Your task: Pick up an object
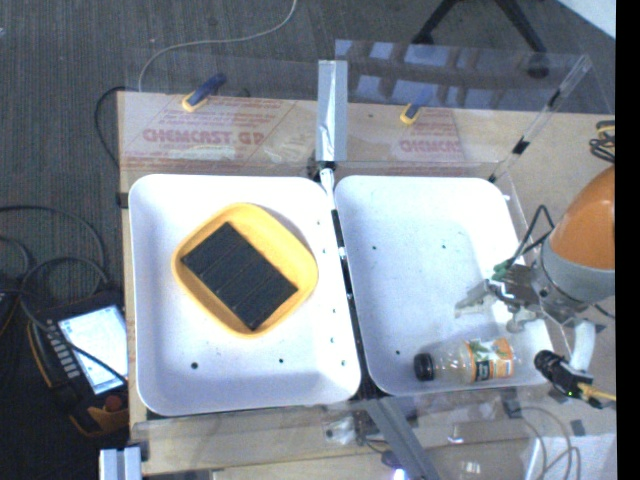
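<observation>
Left bin [160, 268]: we see a shallow white tray taking up the nine o'clock half of the bench.
Yellow dish [290, 243]: we find it sitting in the middle of the left bin, tilted on a diagonal, with a dark ribbed slab [240, 275] lying inside it.
Right bin [420, 238]: we see its white floor mostly bare, pressed edge to edge against the left bin along the centre seam.
Bottle [468, 361]: we spot it lying on its side down at six o'clock in the right bin, black cap pointing to nine o'clock, label end pointing to three o'clock, right by the bin's near wall.
Arm [590, 233]: we see it coming in at three o'clock, the orange band bulging over the right bin's edge.
Gripper [510, 293]: we see it over the right bin's three o'clock side, just up from the bottle toward twelve o'clock and apart from it.
Jaws: we cannot tell how they stand, the metal parts blur together.
Bench [230, 133]: we see a brown board with red lettering at twelve o'clock, and two yellow-and-blue clamps [203, 92] on it.
</observation>
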Robot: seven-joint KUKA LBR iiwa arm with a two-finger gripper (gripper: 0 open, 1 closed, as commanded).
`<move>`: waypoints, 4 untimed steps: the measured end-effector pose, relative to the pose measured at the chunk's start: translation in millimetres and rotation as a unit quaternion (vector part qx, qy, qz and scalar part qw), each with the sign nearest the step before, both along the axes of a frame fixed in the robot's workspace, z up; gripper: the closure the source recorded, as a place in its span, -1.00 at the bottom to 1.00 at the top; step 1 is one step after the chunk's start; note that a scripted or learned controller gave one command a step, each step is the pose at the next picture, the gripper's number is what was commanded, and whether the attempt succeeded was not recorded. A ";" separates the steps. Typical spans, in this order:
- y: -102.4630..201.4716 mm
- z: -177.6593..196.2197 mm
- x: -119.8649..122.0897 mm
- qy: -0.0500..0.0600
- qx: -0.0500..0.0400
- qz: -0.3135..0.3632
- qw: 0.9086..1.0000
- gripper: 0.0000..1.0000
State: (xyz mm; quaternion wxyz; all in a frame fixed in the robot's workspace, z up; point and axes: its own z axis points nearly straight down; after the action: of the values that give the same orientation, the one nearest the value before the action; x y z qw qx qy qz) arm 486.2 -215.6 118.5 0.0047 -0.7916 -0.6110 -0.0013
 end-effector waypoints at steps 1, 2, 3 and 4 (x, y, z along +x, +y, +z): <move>7.2 -26.8 1.8 -0.006 -0.002 0.158 0.987 -1.00; -6.7 -16.1 63.4 -0.003 -0.003 0.392 0.920 -1.00; -8.1 11.5 2.8 -0.002 -0.003 0.380 0.925 -1.00; 24.9 -26.8 2.2 -0.008 -0.010 0.367 0.930 -1.00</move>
State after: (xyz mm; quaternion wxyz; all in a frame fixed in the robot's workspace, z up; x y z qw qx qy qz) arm 488.4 -190.7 91.7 -0.0081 -0.5119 -0.8590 0.0004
